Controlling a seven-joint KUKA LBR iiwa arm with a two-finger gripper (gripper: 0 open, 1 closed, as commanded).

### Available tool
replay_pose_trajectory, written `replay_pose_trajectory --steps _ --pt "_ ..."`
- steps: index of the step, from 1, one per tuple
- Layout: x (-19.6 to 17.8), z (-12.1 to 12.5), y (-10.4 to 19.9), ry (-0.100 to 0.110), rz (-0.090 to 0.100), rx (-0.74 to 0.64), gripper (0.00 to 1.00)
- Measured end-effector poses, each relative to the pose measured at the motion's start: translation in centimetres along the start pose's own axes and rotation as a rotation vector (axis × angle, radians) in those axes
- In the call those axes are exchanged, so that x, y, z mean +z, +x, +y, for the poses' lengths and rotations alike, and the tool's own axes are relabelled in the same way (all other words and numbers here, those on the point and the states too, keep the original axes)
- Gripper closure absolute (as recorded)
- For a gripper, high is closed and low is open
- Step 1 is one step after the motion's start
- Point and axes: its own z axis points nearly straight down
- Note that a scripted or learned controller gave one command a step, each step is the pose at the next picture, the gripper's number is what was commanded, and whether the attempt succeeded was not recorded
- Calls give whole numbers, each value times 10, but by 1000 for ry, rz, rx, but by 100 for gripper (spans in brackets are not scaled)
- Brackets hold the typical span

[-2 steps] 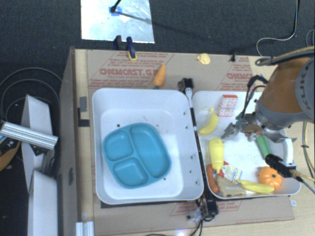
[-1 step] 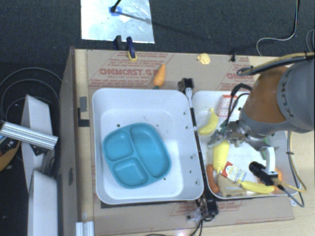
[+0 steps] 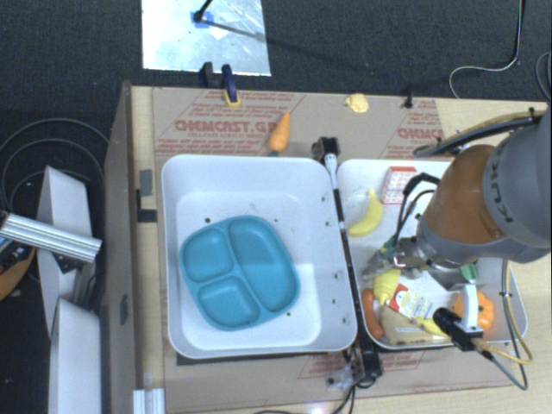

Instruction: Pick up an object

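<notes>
Bins sit side by side on the cardboard-topped bench (image 3: 362,132). The left bin (image 3: 185,231) holds a blue divided plate (image 3: 239,271) lying flat near its middle. The right bin (image 3: 354,188) is crowded with small things, and the grey arm (image 3: 492,205) with its orange band reaches over it from the right, covering much of its middle.

The gripper (image 3: 405,259) hangs low over the heap in the right bin. Its tip is a dark, blurred shape against the clutter, so whether it is spread or closed, and whether anything sits in it, cannot be told from this view.

A banana (image 3: 366,216) lies toward the far left of the right bin, up and to the left of the gripper and apart from it. A red and white box (image 3: 396,183) lies beyond the banana near the far wall. Just below the gripper sits a yellow lump (image 3: 387,281), with an orange piece (image 3: 369,300) beside it at the left wall and a white packet with red print (image 3: 412,304) next to that. Which of these, if any, the gripper touches is unclear.

On the bench behind the bins lie a carrot (image 3: 278,133) and a small yellow thing (image 3: 357,103).
</notes>
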Motion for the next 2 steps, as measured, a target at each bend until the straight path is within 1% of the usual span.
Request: replay_pose_trajectory --steps 1,2 --pt "-12 2 1 -6 0 -2 100" --pt "-110 15 62 -12 0 -11 100"
